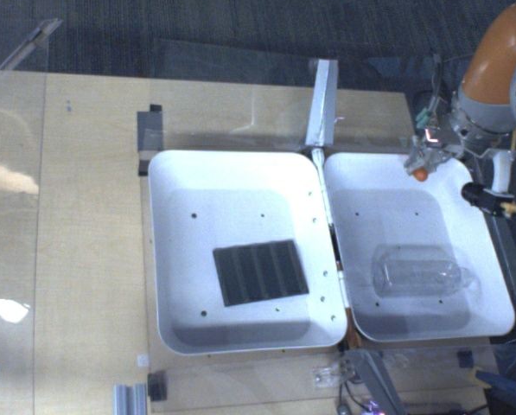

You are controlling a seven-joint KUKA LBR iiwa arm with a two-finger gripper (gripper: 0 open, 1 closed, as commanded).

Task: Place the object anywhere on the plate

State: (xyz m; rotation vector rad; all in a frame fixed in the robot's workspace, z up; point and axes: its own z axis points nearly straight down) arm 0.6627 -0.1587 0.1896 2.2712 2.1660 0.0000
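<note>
Clear bottle lying sideways at 6 o'clock in right bin; dark ridged plate in left bin. Hand at right bin's 12 o'clock rim; whether spread or pressed together, cannot tell.

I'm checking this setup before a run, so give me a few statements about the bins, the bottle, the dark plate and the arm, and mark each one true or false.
1. The clear plastic bottle lies on its side in the right bin. True.
2. The dark ribbed plate sits in the right bin. False: it is in the left bin.
3. The bottle rests on the plate. False: they are in separate bins.
4. The gripper is near the right bin's far edge, apart from the bottle. True.
5. The plate is white. False: it is dark grey.
</note>
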